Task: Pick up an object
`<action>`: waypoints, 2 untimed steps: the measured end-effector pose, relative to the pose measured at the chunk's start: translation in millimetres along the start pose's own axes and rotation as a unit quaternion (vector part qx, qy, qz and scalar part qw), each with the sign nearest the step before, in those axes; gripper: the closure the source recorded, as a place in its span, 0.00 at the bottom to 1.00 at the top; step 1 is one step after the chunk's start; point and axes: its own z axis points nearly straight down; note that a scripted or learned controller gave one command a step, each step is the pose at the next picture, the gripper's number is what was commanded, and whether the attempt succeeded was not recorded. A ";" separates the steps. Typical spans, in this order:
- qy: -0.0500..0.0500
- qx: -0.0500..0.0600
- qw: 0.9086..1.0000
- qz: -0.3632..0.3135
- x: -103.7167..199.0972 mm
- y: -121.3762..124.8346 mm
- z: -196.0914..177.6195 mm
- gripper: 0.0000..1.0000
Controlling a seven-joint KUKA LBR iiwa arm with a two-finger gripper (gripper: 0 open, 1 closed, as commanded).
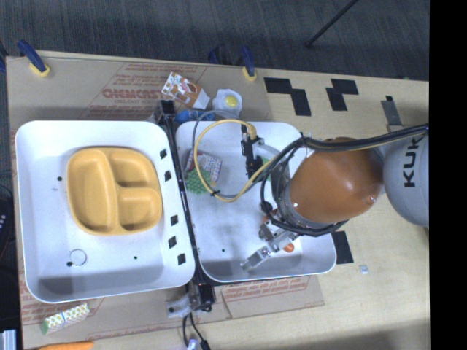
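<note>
**Camera view**

- Fingers (257, 256): low over the near part of the right bin (226, 268), below the arm's orange band (332, 184). The band and wrist cover much of them, so I cannot tell whether they are apart or together. Nothing is seen between them.
- Small orange piece (290, 247): just beside the fingers, on their arm side, on the right bin's floor. What it is cannot be told.
- Patterned packet (206, 168), with a green patch at its edge: in the right bin, well apart from the fingers, toward the far left corner.
- Yellow cable (219, 126): loops over the packet area, beyond the fingers.
- Left bin (36, 217): across the shared wall from the fingers.
- Yellow divided tray (114, 189): lies flat in the left bin.
- Printed packet (179, 87) and pale yellow item (228, 102): on the tabletop (379, 297), past the bins' far edge and far from the fingers.
- Wrapped sweet (66, 317): on the tabletop by the left bin's near corner.
</note>
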 end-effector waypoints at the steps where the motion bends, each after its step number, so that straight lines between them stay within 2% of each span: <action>1: 0.000 0.001 0.992 -0.123 29.0 -159.7 -0.9 0.00; 2: -0.001 -0.001 0.982 -0.191 4.3 -73.7 0.0 0.00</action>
